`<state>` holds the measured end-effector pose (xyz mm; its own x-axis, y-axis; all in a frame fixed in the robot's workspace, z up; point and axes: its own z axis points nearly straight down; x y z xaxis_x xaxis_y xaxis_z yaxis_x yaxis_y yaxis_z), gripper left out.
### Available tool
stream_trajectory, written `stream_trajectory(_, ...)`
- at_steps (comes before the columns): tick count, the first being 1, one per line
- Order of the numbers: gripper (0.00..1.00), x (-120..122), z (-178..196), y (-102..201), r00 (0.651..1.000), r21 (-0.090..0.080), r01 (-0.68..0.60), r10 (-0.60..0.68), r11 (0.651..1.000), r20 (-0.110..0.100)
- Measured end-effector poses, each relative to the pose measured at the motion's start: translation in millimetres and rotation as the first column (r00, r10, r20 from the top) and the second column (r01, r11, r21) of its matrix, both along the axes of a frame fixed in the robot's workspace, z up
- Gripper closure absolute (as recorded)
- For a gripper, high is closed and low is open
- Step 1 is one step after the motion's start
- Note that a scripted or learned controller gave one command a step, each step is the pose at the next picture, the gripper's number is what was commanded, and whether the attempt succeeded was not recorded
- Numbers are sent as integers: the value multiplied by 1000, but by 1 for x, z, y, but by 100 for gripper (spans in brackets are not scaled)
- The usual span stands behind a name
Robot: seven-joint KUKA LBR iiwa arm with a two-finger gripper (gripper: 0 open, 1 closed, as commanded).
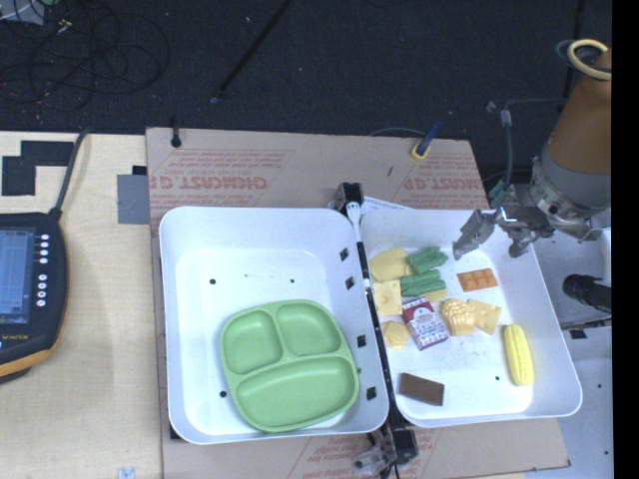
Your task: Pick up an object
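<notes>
Jaws [493,234] spread over right bin [559,392] w/ toy food; green tray [289,365] in left bin [190,267].

Looks like a robotics lab: teach pendant [25,292] left of the cardboard-topped table [300,168], loose cables [90,43] behind.

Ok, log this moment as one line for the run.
phase: approach | gripper: open, above right bin far edge, holding nothing | items untouched | plate: in left bin

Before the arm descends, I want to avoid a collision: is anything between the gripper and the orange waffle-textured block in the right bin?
Nothing visible does. The gripper hangs over the right white bin's upper part, and the orange waffle-textured block lies just below it in the view, apart from the other toys.
</notes>
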<state>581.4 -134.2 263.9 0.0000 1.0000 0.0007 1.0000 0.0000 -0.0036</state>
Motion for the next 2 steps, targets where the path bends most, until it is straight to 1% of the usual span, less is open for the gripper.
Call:
stream_trajectory(1,0,-30,-163,44,1000,-1,0,0,1000,9)
stream_trajectory(2,0,0,-176,34,1000,1,-3,3,1000,-1)
